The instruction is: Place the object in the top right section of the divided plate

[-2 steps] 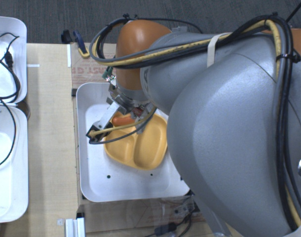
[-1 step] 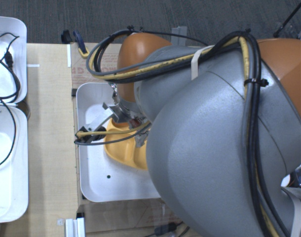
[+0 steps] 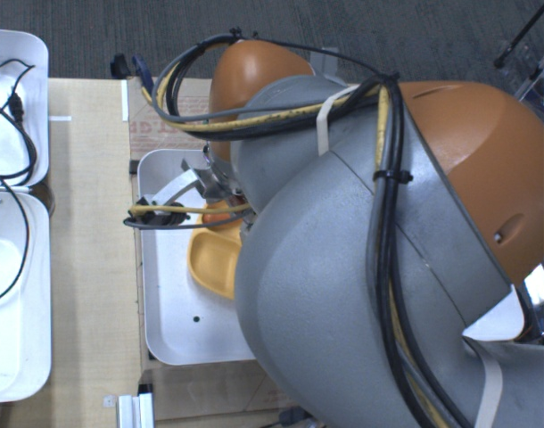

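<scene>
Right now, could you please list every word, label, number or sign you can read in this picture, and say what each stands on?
None can be read for certain.
Faint reddish printing on the brown cardboard sheet behind the shallow white bin: too blurred and partly hidden by cables to read.
The yellow divided plate and the grey and orange robot arm show no lettering.

A light wooden tabletop (image 3: 89, 239) is seen under everything. A white bin (image 3: 165, 328) is set near the middle of it. More white bins (image 3: 13, 346) are seen at the left edge, one above the other. Thin black cables (image 3: 13, 141) are looped over these left bins. A dark grey floor (image 3: 94, 12) is seen along the top. A small blue and black thing (image 3: 129, 65) is seen at the tabletop's top edge, but what it is cannot be told.
</scene>
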You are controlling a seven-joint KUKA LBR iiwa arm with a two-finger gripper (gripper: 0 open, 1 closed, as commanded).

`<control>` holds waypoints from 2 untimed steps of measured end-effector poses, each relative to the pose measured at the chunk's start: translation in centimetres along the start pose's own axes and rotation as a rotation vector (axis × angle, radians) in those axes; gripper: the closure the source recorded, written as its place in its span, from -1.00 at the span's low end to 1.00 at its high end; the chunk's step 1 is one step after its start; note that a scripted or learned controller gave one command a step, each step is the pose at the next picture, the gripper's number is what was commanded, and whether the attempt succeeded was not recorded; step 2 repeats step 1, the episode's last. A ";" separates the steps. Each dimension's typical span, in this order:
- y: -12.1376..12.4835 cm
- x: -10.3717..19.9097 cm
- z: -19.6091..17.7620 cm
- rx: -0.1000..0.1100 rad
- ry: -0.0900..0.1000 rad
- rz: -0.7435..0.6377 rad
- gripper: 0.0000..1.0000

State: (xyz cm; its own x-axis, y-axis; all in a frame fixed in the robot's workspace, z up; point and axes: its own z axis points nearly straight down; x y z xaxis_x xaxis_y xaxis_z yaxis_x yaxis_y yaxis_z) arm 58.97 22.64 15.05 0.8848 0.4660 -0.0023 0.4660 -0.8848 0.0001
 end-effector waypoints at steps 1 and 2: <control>3.3 0.4 -1.1 0.000 0.001 0.116 -1.00; 3.3 0.4 -1.1 0.000 0.001 0.116 -1.00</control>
